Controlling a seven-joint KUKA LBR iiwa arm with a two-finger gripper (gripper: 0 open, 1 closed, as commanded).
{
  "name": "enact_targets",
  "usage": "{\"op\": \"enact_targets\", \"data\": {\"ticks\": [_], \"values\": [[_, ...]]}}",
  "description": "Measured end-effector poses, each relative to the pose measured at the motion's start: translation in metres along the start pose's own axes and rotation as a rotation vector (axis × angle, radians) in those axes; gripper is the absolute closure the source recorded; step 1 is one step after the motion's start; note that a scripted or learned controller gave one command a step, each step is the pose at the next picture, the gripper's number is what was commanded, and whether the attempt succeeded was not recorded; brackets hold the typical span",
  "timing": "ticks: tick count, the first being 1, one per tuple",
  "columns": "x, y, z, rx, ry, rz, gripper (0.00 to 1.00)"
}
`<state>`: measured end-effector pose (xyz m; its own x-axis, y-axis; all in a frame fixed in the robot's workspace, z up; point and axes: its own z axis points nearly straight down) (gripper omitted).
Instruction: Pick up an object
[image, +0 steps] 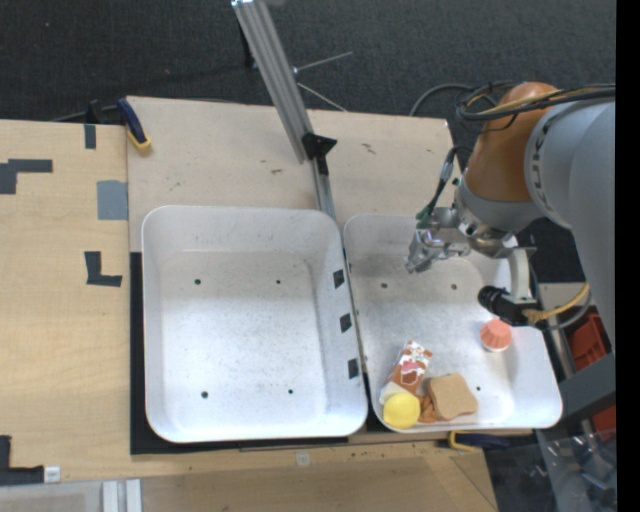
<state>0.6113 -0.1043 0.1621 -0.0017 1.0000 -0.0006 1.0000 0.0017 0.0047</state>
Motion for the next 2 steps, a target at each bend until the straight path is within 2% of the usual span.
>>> {"op": "enact_targets", "data": {"ticks": [2], "values": [[0.003,0.002,-0.094,0.000,0.000,0.000,1.00]]}}
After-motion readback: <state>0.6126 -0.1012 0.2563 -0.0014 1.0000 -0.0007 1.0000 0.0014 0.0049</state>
